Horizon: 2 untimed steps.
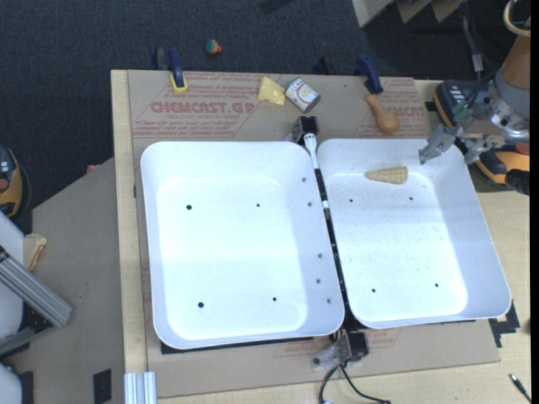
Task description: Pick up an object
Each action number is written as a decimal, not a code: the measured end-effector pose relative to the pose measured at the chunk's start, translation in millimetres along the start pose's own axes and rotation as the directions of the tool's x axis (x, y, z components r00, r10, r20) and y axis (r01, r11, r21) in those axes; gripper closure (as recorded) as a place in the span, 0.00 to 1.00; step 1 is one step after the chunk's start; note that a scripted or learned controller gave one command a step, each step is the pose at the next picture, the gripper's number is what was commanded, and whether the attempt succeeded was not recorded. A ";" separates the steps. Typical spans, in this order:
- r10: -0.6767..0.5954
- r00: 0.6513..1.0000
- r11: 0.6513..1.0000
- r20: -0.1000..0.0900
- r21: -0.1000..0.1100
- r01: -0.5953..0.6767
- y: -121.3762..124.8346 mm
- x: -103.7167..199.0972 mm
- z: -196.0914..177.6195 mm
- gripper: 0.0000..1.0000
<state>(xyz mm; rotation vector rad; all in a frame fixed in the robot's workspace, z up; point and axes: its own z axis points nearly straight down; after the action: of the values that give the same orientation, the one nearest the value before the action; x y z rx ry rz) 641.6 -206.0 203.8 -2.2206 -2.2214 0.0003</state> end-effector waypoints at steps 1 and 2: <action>-0.003 1.000 1.000 0.006 -0.020 0.003 -26.9 22.0 -213.6 0.00; 0.005 1.000 1.000 0.010 -0.019 -0.005 -55.4 -20.8 -342.1 0.00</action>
<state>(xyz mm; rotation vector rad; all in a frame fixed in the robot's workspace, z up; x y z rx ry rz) 586.3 -226.8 545.9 -2.2403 -2.2305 -0.0096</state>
